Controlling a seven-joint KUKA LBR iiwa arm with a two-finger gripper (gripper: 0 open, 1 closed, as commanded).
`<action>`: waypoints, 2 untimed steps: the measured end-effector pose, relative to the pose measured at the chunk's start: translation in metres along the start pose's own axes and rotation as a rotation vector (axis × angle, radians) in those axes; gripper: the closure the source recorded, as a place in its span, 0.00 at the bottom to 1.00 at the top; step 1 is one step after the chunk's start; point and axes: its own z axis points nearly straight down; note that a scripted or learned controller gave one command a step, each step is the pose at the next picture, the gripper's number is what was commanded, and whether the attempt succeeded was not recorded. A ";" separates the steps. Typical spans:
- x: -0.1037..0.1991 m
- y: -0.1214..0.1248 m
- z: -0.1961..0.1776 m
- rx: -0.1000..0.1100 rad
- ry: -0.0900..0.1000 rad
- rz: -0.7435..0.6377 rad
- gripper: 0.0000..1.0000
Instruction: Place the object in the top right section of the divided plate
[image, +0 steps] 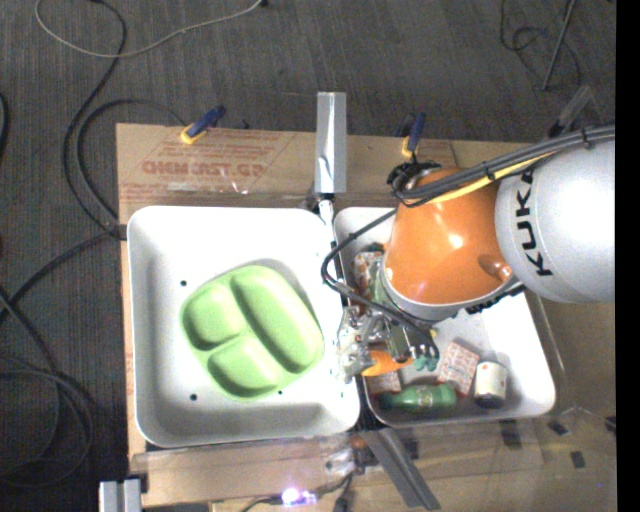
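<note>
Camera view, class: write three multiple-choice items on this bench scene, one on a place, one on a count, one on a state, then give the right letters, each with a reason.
1. Where does the green plate lie?
A. in the left bin
B. in the right bin
C. on the floor

2. How many sections does the plate have?
A. two
B. three
C. five

3. How does the green bottle rest?
A. upright
B. on its side
C. on the plate

Answers:
1 A, the plate sits inside the left bin's walls.
2 B, ridges split it into three wells.
3 B, it lies flat along the right bin's near wall, below the arm.
</note>
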 end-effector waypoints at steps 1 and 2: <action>-0.012 0.100 0.005 -0.002 0.000 -0.277 1.00; -0.025 0.030 -0.173 0.000 -0.005 -0.164 1.00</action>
